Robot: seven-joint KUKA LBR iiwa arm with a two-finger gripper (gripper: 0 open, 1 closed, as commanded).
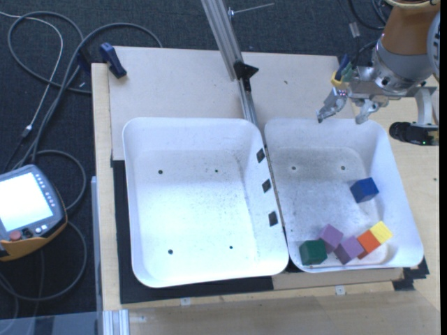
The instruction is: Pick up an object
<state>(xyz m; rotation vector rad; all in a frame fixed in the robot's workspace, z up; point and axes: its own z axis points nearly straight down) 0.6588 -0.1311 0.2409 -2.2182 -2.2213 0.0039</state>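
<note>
Jaws [345, 114] hang spread apart with nothing between the fingers, above the far rim of the right bin [391, 152], at about twelve o'clock of that bin. The grey arm [408, 26] with its orange band comes in from two o'clock.

Down in the right bin the pickable pieces lie well apart from the jaws. A blue block [364, 189] sits alone toward three o'clock, turned so its edges run on a diagonal; it looks near cubic, with no clear long axis. Along the near wall, between five and six o'clock, a cluster runs in a row: green block [313, 251], two purple blocks [331, 236] [347, 249] touching each other, orange block [368, 243], yellow block [380, 232]. The row's line climbs slightly toward three o'clock.

At nine o'clock the left bin [140, 145] lies beside it on the bench [174, 82].
</note>
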